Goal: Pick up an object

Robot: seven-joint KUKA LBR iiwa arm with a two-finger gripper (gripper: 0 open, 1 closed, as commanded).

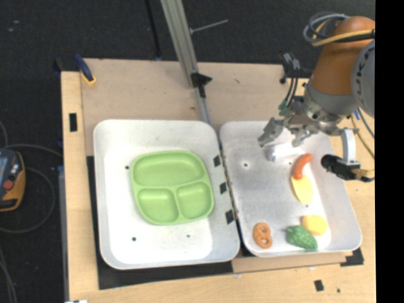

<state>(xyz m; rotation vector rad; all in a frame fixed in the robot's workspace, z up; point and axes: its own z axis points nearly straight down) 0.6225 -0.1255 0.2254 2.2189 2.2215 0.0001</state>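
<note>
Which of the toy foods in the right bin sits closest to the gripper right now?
The orange-and-yellow piece, likely a toy carrot or pepper, lies just below the gripper. The yellow block, green toy and pretzel lie along the bin's near edge.

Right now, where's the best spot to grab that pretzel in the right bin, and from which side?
Probably straight down from above: the pretzel lies flat near the right bin's front edge. Close the claw across its narrow width, coming in clear of the green toy just to its right.

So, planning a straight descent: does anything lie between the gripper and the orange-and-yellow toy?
No. In the camera view, bare white bin floor separates the gripper from the orange-and-yellow toy.
</note>
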